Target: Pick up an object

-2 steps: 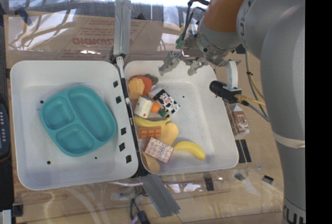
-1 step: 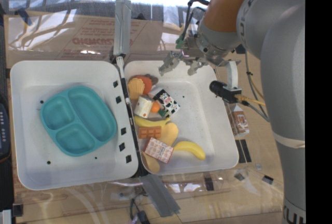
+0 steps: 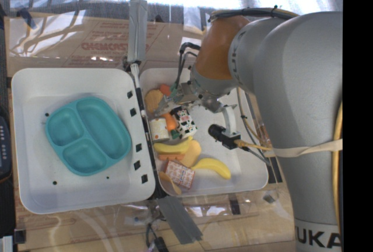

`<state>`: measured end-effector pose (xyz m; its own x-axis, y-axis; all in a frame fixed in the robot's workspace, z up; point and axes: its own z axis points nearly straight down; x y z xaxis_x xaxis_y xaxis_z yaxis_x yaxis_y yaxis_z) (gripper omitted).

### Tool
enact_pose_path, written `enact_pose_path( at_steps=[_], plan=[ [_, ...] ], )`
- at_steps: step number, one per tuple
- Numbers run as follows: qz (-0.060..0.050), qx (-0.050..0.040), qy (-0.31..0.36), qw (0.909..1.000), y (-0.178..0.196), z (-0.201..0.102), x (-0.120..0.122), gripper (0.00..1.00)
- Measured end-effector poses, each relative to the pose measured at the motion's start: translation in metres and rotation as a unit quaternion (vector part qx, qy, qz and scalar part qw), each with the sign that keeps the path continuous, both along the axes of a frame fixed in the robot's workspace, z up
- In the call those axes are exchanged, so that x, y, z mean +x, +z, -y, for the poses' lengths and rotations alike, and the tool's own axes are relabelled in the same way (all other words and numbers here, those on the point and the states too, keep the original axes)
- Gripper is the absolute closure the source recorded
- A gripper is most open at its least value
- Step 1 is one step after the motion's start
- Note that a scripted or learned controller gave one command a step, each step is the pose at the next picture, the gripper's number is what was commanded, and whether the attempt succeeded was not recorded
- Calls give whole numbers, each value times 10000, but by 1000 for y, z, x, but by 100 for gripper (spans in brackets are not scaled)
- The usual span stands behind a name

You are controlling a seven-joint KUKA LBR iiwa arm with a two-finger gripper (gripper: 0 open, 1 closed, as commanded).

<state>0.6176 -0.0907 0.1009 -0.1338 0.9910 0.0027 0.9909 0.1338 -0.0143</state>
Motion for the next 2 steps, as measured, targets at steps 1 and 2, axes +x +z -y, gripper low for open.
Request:
enact_pose_path(
  at_steps=[1, 2],
  plan=[
    [85, -12, 17, 10000, 19, 1, 6, 100],
    [75, -15, 39, 10000, 28, 0, 6, 100]
  ],
)
